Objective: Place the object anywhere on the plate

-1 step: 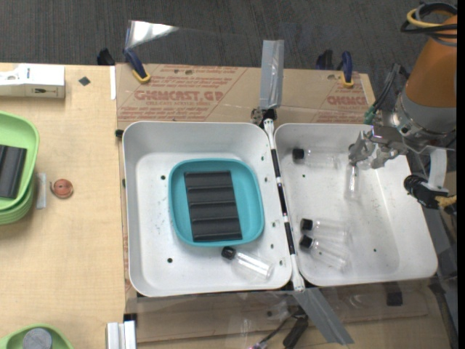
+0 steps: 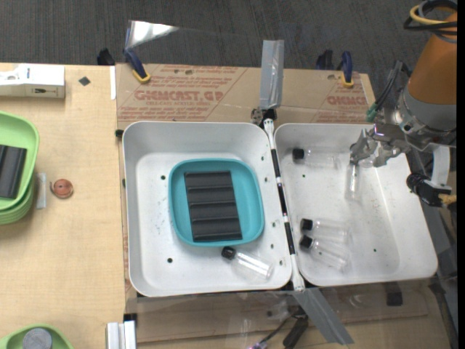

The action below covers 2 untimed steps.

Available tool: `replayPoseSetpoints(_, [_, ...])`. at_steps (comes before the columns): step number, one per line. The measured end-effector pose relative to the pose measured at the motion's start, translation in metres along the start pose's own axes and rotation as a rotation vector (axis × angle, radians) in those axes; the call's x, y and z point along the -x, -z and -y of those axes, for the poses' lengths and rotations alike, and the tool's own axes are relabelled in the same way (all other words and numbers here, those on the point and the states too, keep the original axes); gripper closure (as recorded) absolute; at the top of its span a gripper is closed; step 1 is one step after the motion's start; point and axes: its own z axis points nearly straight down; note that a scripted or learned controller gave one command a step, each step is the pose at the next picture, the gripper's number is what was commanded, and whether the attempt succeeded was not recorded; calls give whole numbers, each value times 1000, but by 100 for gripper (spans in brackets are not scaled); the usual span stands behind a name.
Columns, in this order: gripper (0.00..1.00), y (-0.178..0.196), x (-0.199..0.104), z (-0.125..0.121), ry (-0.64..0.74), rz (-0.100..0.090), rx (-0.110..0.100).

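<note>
A teal plate (image 2: 216, 202) with a black ridged insert lies in the left bin (image 2: 145, 195). A clear vial with a black cap (image 2: 245, 262) rests in that bin, just off the plate's near right corner. My gripper (image 2: 365, 153) hangs over the upper part of the right bin (image 2: 407, 253). A clear tube-like vial (image 2: 352, 182) stands out faintly right below it; whether the gripper is touching it I cannot tell. More clear black-capped vials lie in the right bin: one at the far left (image 2: 299, 153) and two near the front left (image 2: 325, 232), (image 2: 324, 252).
The ridge where the two bins meet (image 2: 278, 187) runs between gripper and plate. A cardboard sheet (image 2: 218, 93) lies behind the bins. On the bench to the left are green dishes (image 2: 14, 173), a small round knob (image 2: 62, 188) and a white box (image 2: 33, 81).
</note>
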Motion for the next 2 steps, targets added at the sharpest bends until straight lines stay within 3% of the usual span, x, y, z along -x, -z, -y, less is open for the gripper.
replayPoseSetpoints(1, [100, -38, -44, -6, 202, -3, 3])
replayPoseSetpoints(2, [100, -28, -114, 15, 395, -2, 4])
